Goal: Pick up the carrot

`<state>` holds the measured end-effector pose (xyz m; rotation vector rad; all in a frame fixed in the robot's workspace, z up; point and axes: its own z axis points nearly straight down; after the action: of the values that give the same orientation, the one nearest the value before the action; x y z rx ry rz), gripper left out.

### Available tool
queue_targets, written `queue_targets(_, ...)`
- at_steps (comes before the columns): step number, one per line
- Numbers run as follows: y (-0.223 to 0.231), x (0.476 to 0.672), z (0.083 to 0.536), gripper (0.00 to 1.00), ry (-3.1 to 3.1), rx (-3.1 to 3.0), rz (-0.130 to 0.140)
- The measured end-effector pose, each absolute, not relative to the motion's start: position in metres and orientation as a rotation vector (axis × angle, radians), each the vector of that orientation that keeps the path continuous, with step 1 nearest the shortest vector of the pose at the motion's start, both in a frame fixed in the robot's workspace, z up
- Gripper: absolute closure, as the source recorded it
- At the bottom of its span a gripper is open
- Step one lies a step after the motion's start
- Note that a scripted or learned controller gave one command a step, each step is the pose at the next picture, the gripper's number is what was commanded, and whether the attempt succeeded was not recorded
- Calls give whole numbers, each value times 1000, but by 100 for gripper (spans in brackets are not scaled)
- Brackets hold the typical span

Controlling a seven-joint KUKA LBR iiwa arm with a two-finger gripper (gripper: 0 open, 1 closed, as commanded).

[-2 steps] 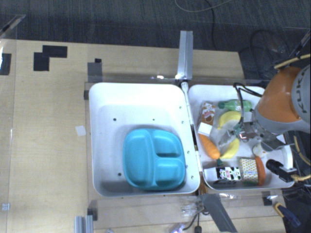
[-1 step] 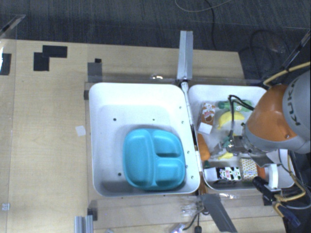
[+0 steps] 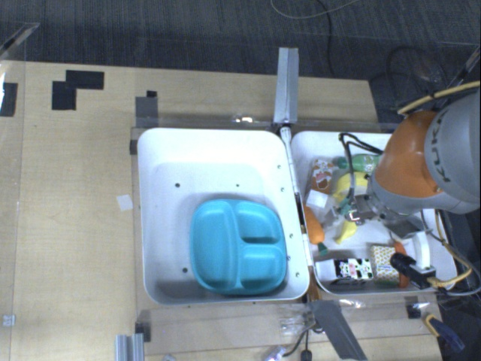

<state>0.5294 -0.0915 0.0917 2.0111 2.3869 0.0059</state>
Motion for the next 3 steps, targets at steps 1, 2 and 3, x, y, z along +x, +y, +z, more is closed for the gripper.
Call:
queue_targets(1,-93,495,91,0,2266,2152,19)
queue_targets(2,-90,530,90,0,2394,2018,11)
queue_targets(3,-24,488,185,0,2455,1952,5)
